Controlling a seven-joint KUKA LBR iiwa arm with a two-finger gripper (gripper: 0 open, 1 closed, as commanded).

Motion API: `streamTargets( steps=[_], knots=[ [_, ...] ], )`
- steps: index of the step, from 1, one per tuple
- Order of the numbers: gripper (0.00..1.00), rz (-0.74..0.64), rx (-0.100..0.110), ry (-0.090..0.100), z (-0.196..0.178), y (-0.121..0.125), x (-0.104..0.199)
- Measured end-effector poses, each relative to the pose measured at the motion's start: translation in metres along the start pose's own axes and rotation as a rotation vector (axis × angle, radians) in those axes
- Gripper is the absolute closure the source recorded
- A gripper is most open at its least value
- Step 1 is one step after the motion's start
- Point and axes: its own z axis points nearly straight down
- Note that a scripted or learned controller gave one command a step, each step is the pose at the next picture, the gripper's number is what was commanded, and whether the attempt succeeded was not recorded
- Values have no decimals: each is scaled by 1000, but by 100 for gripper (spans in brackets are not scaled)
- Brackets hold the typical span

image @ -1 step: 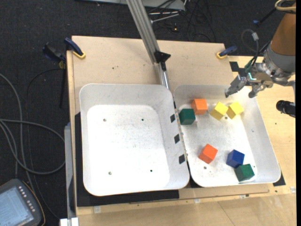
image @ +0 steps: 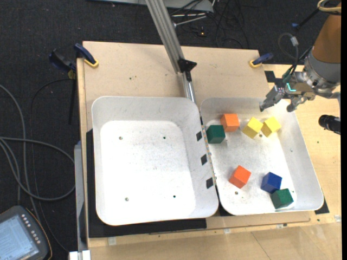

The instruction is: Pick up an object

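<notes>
We see the gripper (image: 281,103) spread and holding nothing, above the right bin's (image: 303,161) far edge. Nearest it sit two yellow cubes (image: 261,127), beside an orange cube (image: 230,122).

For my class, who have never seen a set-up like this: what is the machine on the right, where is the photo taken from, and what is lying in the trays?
The photo comes from one camera fixed above a wooden bench, looking down at a slant. The machine is a grey robot arm with an orange band; its two-finger gripper hovers over the far edge of the right shallow white bin, holding nothing. That bin contains seven small cubes: two yellow cubes, two orange cubes, two green cubes and one blue cube. Beside it sits the left shallow white bin.
</notes>
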Motion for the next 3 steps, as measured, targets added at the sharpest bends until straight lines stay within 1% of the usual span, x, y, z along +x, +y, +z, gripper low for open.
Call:
streamTargets(
  steps=[1,2,3],
  knots=[
    [0,3,3,1,46,-7,3],
    [0,4,2,0,93,-7,-4],
    [0,3,-20,-6,111,-1,-5]
  ],
)
